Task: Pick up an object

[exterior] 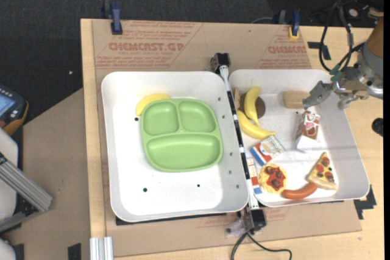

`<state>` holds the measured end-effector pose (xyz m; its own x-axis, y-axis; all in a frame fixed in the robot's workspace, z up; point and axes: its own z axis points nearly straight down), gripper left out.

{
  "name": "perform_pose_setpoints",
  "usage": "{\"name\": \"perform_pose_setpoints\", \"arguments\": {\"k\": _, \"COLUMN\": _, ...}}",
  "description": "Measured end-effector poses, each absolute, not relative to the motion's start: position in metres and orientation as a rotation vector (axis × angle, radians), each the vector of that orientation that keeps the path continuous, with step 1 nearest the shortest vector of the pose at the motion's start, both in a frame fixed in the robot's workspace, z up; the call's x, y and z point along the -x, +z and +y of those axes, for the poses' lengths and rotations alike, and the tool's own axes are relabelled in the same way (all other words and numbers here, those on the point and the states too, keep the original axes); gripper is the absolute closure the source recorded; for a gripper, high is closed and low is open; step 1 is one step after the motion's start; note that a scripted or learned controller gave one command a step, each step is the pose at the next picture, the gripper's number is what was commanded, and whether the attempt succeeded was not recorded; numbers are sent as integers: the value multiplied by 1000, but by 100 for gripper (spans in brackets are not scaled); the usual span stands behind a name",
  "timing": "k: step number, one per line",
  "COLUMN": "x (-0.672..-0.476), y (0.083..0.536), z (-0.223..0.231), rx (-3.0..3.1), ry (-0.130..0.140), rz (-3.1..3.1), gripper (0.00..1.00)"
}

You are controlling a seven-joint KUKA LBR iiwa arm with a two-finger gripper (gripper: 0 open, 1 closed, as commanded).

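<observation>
Nearest the lens, the left shallow white plastic bin (122, 192) carries a green divided plastic tray (180, 134), a yellow piece at its 10 o'clock. Across the right white bin (356, 161) toy food lies scattered. My tool (334, 92) hangs at that bin's 1 o'clock, fingers spread, pinching nothing. At its 7 o'clock stands a small red-and-white carton (309, 129): light, stiff, probably tippy; I'd clamp its flat sides.

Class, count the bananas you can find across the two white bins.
3: two bananas lie at the right bin's left side; one peeks from behind the green tray in the left bin, partly hidden.
</observation>
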<state>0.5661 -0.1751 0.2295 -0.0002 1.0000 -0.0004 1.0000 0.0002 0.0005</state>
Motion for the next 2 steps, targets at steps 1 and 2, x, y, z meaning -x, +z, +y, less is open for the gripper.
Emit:
{"name": "perform_pose_setpoints", "arguments": {"k": 1, "x": -579, "y": 121, "z": -195, "rx": -2227, "ry": -5, "rz": 2224, "gripper": 0}}
{"name": "perform_pose_setpoints", "arguments": {"k": 2, "x": -565, "y": 84, "z": -176, "rx": -2219, "ry": -1, "rz": 2218, "gripper": 0}}
